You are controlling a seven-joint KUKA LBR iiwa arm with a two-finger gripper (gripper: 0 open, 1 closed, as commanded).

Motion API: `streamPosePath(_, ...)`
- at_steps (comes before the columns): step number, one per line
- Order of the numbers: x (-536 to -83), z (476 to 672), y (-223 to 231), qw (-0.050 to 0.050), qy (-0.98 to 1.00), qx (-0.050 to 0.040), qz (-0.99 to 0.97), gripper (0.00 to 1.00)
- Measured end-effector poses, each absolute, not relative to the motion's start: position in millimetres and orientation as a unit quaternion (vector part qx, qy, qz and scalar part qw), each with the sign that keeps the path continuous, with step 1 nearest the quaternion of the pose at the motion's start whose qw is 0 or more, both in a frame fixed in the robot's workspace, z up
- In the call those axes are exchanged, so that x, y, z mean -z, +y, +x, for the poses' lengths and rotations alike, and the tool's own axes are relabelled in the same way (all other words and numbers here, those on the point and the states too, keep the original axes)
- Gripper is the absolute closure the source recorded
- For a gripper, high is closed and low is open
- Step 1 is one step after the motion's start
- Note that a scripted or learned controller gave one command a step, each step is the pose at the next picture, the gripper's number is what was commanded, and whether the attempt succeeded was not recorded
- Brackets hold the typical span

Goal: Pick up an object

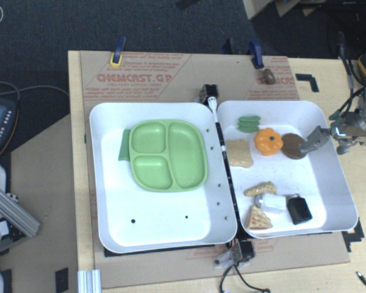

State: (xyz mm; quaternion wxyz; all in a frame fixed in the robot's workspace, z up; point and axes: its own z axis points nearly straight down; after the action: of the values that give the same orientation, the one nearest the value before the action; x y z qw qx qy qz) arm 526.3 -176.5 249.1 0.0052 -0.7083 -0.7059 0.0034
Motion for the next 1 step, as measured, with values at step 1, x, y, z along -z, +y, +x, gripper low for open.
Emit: streamPosePath(1, -255.6, 528.8, -176.2, 0.000, -0.707, 0.0000, -0.707, 0.00)
